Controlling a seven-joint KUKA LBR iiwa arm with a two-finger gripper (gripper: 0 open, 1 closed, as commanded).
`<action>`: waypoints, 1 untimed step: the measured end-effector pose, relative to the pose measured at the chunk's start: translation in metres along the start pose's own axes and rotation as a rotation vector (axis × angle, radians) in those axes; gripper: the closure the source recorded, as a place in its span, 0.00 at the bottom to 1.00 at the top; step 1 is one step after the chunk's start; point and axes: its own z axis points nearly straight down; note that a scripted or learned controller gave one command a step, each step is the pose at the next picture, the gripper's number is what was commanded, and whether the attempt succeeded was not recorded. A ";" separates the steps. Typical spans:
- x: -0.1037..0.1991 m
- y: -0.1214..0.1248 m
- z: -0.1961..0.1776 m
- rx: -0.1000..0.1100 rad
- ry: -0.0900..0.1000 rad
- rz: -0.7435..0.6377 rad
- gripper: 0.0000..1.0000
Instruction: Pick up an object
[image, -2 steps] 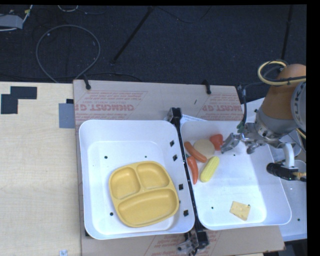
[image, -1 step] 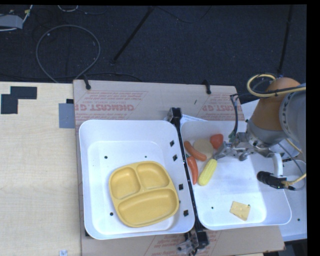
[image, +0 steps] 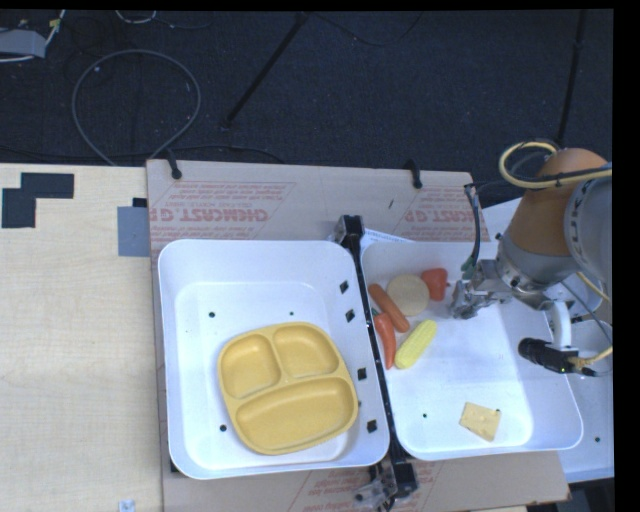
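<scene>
— What's under your bins?
— Cardboard (image: 300, 200) on a pale bench (image: 70, 330), dark carpet (image: 300, 80) behind. Your gripper (image: 465, 300) hangs over the right bin (image: 540, 420), grip unreadable, just beside the red piece (image: 434, 282).

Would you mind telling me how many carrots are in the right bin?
2: one carrot slants beside the round beige piece; another carrot lies below it, against the corn. Others may hide beneath.

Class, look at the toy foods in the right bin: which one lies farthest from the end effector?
The yellow cheese wedge, alone near the bin's front right corner. The carrots, corn cob and round beige piece cluster beside the end effector.
</scene>
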 end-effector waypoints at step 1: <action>-0.005 0.010 -0.053 -0.006 -0.002 -0.003 1.00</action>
